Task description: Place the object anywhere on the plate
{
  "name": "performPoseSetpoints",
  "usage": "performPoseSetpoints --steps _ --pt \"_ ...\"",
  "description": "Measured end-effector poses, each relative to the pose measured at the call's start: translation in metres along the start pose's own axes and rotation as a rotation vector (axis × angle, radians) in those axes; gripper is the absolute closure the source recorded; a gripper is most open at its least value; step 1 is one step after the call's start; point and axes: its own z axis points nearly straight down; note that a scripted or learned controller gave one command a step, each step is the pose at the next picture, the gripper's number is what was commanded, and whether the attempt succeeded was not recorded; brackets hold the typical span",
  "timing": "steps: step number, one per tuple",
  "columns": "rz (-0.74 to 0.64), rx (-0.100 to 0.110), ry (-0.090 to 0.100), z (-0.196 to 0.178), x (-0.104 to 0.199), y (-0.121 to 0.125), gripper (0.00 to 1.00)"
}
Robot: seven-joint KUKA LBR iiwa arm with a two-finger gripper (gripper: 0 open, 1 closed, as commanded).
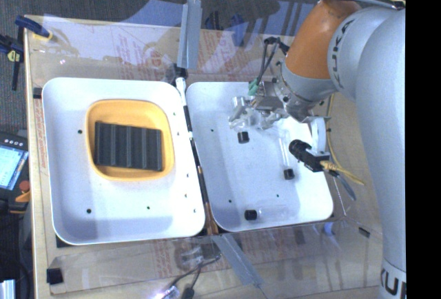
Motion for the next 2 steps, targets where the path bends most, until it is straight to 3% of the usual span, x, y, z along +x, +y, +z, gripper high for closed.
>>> performPoseSetpoints --steps 1,2 --pt "-0.235 -0.005 -0.001 -0.024 0.044 0.045 1.00" --pt "-0.327 -0.004 -0.001 -0.009 0.091 0.060 1.00"
